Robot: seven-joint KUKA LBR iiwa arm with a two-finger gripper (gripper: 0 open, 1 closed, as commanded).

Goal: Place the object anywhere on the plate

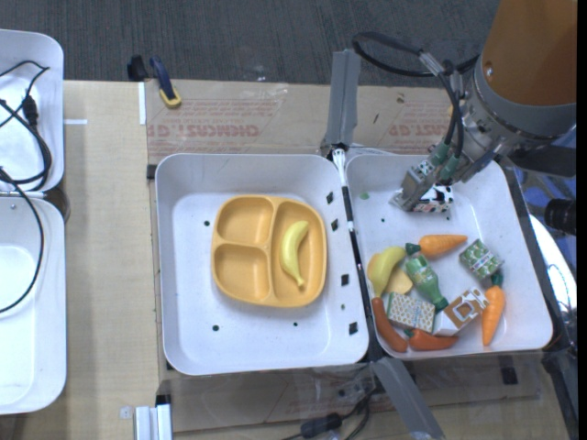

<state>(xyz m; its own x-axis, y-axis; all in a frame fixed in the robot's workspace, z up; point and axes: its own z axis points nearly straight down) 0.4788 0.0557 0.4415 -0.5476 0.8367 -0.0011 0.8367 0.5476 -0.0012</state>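
The camera view looks down on two white bins side by side, and nearest the front edge of the right bin (pixel 537 273) lies a jumble of toy food: a red sausage-like piece (pixel 390 330), a patterned square packet (pixel 410 312), a small carton (pixel 466 308) and an orange carrot (pixel 493 313) standing almost on end. Just behind these sit a green bottle (pixel 424 278), a yellow lemon-like piece (pixel 386 267), a green-wrapped block (pixel 481 258) and a second carrot (pixel 442 244) lying flat. In the left bin (pixel 183 273) rests the yellow divided plate (pixel 243 264), and a banana (pixel 295 253) lies in its long right-hand compartment, curved along it. Farther back, in the rear part of the right bin, the gripper (pixel 420 193) hangs low over a small black-and-white object (pixel 433 202); from here I cannot tell whether it is spread or closed, or whether it touches that object. Beyond it rises the arm (pixel 537 44) with its orange band, cables looping beside it.
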